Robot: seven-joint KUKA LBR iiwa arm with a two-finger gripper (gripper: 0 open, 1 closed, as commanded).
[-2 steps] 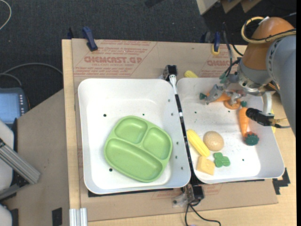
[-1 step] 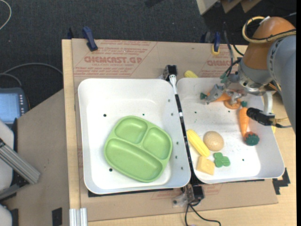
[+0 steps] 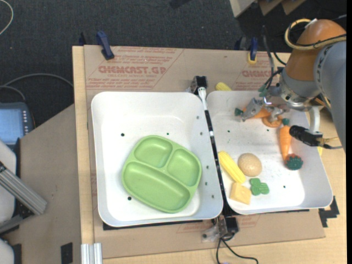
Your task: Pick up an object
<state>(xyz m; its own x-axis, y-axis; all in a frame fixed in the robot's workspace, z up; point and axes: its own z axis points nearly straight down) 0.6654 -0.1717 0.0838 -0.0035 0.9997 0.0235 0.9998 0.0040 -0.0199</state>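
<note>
My gripper (image 3: 248, 110) hangs low over the far part of the right bin (image 3: 313, 194), reaching in from the right. An orange object (image 3: 271, 118) lies right beside it, partly hidden under the wrist. A carrot (image 3: 285, 141) with a green top lies just to the front right of the gripper. Nearer the front sit a yellow corn cob (image 3: 231, 167), a beige egg-shaped object (image 3: 249, 164), a yellow cheese wedge (image 3: 240, 193) and a small green broccoli piece (image 3: 259, 188). I see nothing held by the gripper.
The left bin (image 3: 110, 114) holds a green divided plate (image 3: 161, 172). A small yellow item (image 3: 223, 86) lies on the cardboard just beyond the right bin's far edge. A black divider (image 3: 208, 120) runs between the two bins.
</note>
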